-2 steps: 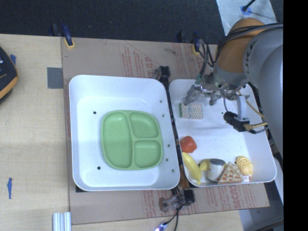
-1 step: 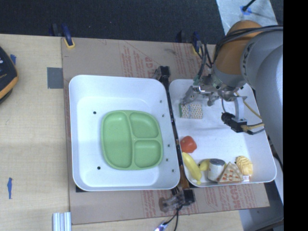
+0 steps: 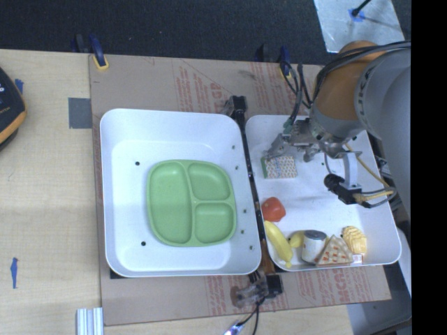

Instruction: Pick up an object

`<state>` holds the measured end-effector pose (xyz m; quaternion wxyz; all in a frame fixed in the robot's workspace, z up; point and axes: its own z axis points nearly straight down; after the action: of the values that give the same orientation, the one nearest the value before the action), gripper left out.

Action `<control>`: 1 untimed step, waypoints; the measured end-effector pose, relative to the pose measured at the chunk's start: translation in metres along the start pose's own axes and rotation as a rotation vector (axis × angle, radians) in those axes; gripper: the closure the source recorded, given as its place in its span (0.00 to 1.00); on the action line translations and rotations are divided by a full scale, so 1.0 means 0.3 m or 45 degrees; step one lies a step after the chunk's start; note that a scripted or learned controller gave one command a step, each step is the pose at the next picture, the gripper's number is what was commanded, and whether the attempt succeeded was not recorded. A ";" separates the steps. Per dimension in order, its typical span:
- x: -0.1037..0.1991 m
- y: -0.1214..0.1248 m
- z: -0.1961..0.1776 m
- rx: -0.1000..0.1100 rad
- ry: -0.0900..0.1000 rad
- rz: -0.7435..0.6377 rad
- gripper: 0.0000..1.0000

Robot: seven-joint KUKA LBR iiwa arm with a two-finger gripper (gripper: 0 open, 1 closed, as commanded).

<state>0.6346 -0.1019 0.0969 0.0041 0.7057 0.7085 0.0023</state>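
Far left: light wood bench, grey tape patch. Brown cardboard sheet under both bins. Left bin holds green divided plate, centre frame. Right bin: patterned block upper left, red object, banana, can along lower edge. Gripper sits just above block; cannot tell if its fingers are spread or pinching. Dark floor across top.

Right bin contents: speckled pale block in the far left part, lying flat. Red-orange tomato-like piece near the left wall. Along the near wall, left to right: yellow banana, metal can on its side, sandwich wedge, yellow corn-like piece.
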 end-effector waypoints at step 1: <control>-0.021 0.074 0.015 0.013 0.003 -0.002 0.00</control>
<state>0.6568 -0.1082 0.0926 -0.0003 0.7052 0.7090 -0.0005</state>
